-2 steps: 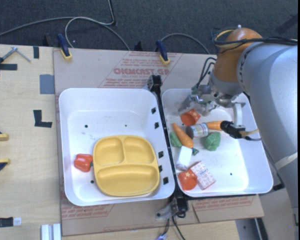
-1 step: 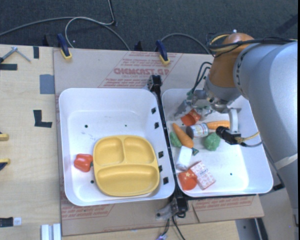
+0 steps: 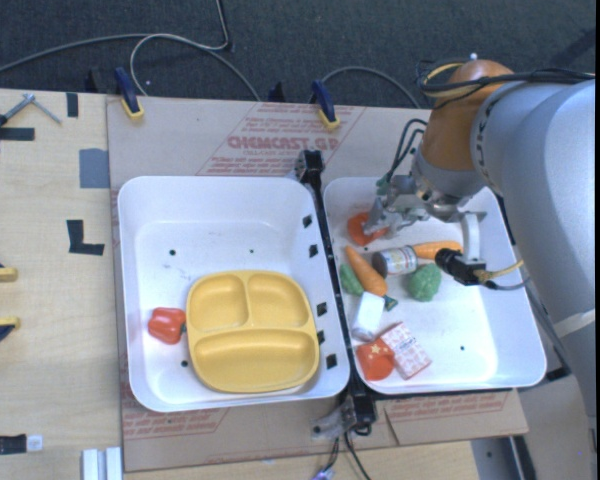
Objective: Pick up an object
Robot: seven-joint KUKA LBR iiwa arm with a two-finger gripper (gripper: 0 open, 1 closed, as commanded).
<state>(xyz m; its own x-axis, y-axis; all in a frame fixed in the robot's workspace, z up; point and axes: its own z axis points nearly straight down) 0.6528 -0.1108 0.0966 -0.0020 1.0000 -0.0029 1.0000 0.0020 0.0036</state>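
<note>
The grey arm's two-finger gripper (image 3: 380, 220) hangs low at the right white bin's (image 3: 500, 353) eleven o'clock corner, directly over a round red-orange toy fruit (image 3: 358, 231); whether it grips anything, I cannot tell. From bin centre, an orange plastic carrot (image 3: 366, 271) lies at nine o'clock, a green lumpy toy (image 3: 424, 283) near centre. In the left white bin (image 3: 150, 208) sits a yellow divided plate (image 3: 252, 330), a small red pepper (image 3: 166, 324) at its nine o'clock.

Robotics lab (clamped bench (image 3: 280, 143))
</note>
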